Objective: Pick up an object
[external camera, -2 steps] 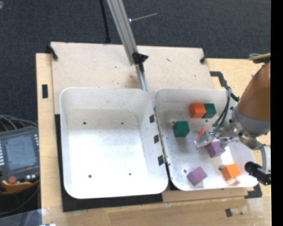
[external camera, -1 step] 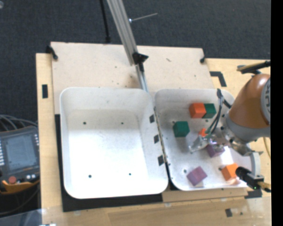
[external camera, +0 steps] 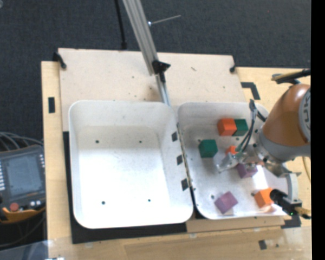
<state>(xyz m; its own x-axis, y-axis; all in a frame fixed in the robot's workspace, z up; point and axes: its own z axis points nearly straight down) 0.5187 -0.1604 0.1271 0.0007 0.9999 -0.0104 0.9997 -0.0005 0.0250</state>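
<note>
**Blocks scattered in the right bin**

Blocks are seen in the right bin (external camera: 206, 213): an orange block (external camera: 226, 127) touching a green one (external camera: 240, 126) at the far side, a dark green cube (external camera: 208, 148) left of the gripper (external camera: 226, 164), a purple block (external camera: 225, 202) nearer, and an orange block (external camera: 263, 197) at the near right. A small purple block (external camera: 246, 170) is found just right of the gripper. Whether anything is gripped cannot be told.
</note>
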